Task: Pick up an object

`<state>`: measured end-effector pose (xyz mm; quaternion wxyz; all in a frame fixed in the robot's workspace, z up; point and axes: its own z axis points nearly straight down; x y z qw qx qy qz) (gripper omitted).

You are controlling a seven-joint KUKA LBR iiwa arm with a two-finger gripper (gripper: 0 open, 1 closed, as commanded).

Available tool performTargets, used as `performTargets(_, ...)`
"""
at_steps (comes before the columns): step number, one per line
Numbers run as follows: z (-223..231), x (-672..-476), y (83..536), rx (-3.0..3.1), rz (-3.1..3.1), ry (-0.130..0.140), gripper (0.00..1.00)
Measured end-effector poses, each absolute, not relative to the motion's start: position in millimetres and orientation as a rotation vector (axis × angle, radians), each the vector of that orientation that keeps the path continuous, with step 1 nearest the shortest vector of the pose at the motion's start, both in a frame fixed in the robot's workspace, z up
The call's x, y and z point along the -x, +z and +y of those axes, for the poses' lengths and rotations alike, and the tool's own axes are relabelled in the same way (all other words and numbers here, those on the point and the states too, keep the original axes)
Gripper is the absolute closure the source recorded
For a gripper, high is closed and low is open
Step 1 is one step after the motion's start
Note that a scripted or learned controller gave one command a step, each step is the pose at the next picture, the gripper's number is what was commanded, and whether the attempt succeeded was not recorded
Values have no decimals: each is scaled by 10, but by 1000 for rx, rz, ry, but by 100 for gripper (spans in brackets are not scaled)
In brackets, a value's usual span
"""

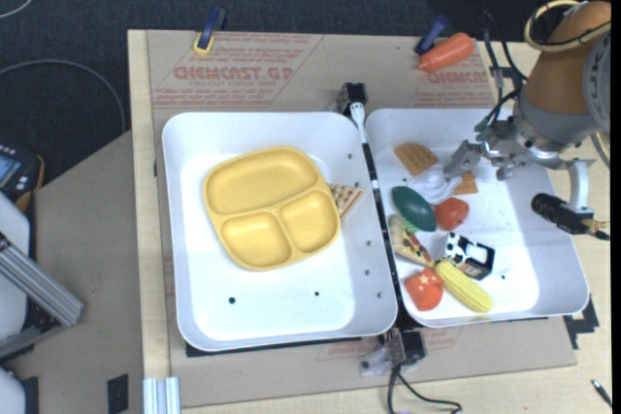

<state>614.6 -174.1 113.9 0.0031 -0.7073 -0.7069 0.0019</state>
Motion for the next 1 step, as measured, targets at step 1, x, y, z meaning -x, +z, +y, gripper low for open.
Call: performTargets(1,-1731,-6143,830,2218,-2218,3,0)
